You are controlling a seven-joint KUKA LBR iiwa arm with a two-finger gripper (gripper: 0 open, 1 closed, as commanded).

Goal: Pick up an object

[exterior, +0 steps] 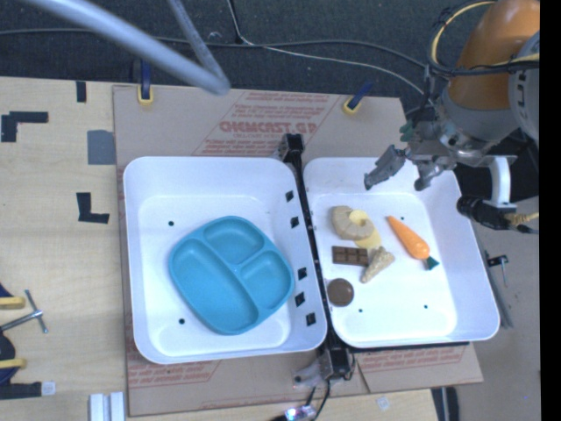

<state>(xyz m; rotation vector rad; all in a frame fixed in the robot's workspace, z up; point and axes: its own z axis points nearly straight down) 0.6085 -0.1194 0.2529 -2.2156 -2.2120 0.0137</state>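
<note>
In the right bin lie an orange carrot with a teal tip, a beige ring-shaped piece, a brown chocolate bar, a tan wedge and a round brown cookie. My gripper hangs over the far part of that bin, above and behind the carrot. Its two dark fingers are spread apart with nothing between them.
The left bin holds a blue divided plate. A black divider with clips runs between the bins. Cables cross the dark back area. The arm's orange band is at the upper right.
</note>
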